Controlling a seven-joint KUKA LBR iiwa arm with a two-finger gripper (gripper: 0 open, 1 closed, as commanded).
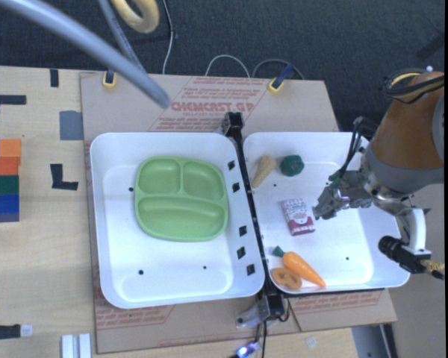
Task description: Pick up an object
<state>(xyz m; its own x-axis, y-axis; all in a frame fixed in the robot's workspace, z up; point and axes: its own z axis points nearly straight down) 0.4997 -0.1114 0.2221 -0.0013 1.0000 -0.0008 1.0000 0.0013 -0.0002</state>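
The right bin [358, 274] holds a small pink and red packet [298, 216], an orange carrot [303, 268], a round tan piece [286, 279], a pale cone-shaped piece [263, 169] and a dark green ball [291, 165]. My gripper [327, 204] hangs over the right bin just right of the packet, with nothing seen between its fingers. The arm's grey body and orange band [403, 136] reach in from the right.
The left bin [112, 274] holds a green divided plate [182, 198]. A black divider [243, 200] runs between the bins. Coloured blocks [4, 177] sit at the bench's far left. A grey pole [75, 28] crosses the top left.
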